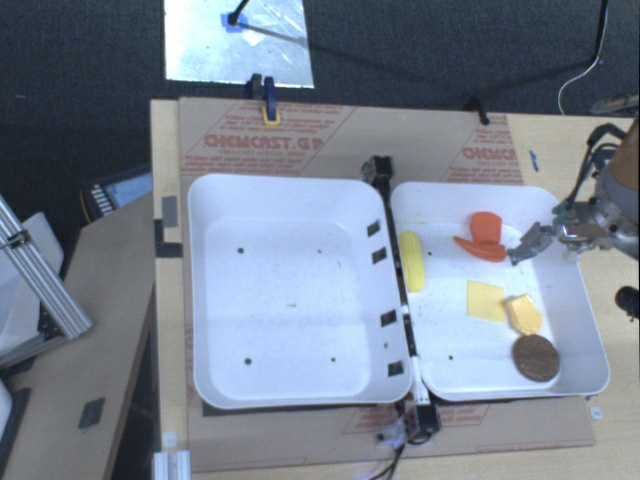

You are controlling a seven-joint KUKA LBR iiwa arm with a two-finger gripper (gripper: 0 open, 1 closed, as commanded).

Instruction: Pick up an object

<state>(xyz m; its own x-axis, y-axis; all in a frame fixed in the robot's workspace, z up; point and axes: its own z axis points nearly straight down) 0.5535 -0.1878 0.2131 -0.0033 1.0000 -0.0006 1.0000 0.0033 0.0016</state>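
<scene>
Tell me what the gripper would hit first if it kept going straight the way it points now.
Most likely the orange object: the gripper points left toward it over the right bin. Its height above the bin is unclear, so it might pass over.

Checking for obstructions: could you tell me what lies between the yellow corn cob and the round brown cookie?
In the camera view, the flat yellow cheese slice lies between corn cob and cookie.

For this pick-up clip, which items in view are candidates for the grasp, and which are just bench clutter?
Belongs to the job:
- two-finger gripper
- orange plastic piece
- yellow corn cob
- flat pale yellow slice
- small yellow chunk
- round brown disc
- right white bin holding them all

Just lying about:
- left white bin
- blue and yellow clamp
- shiny foil sheet
</scene>
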